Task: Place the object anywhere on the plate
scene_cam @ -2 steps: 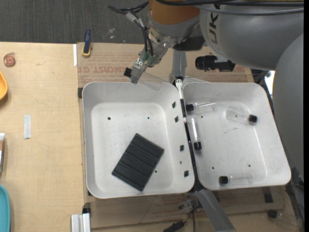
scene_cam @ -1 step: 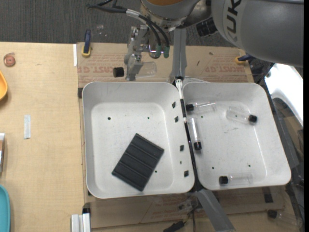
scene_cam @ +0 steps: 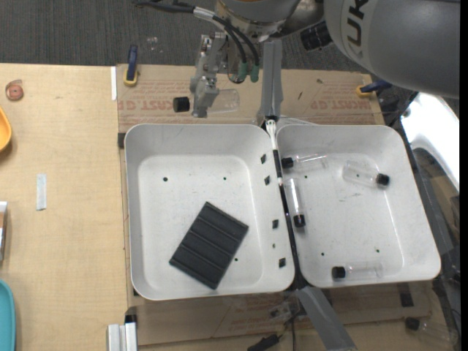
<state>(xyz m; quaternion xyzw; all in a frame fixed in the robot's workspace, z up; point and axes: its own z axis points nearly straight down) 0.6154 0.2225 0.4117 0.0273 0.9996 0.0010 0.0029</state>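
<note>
End effector (scene_cam: 208, 86) raised above far edge of left shallow white bin (scene_cam: 146, 159), seemingly gripping clear plastic tube (scene_cam: 225, 101); finger gap unclear. Dark grey ribbed rectangular plate (scene_cam: 209, 244) lying well below. Risk: slippery tube dropping early, rolling off plate.

Both bins, the left bin (scene_cam: 146, 152) and the right bin (scene_cam: 409, 196), look like smooth white plastic with a soft shine and small dark specks. The dark plate (scene_cam: 210, 244) is matt, almost black, with ribbed bands across its top. The clear tubes (scene_cam: 362, 174) seem glossy transparent plastic with black caps. The bench (scene_cam: 58, 159) looks like pale, smooth wood. The arm (scene_cam: 395, 20) has a glossy grey shell, and the gripper (scene_cam: 205, 93) looks like bare dull metal.
</note>
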